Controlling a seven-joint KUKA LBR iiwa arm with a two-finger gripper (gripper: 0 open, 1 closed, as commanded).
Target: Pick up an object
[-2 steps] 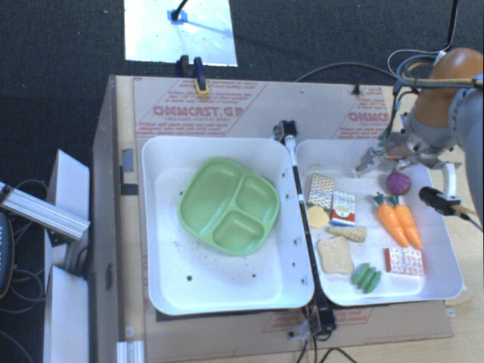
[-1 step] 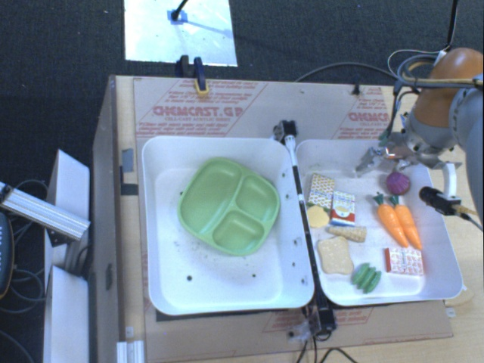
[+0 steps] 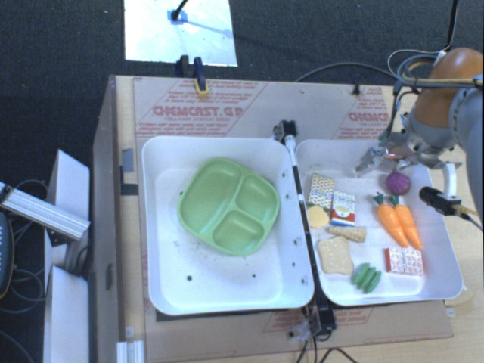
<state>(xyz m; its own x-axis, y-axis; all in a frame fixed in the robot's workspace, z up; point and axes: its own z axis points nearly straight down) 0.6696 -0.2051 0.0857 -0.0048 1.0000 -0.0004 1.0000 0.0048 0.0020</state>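
The hand [image 3: 387, 157] hung at the right bin's [image 3: 452, 272] far edge, beside the onion [image 3: 398, 181]; I could not tell its state. Nothing looked lifted; the pick remained.

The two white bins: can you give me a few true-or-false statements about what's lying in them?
1. A green divided plate lies in the left bin. True.
2. Two orange carrots lie side by side in the right bin. True.
3. The carrots lie on the green plate. False: they lie on the right bin's floor.
4. The purple round item lies in the left bin. False: it is in the right bin, above the carrots.
5. The gripper is above the right bin. True.
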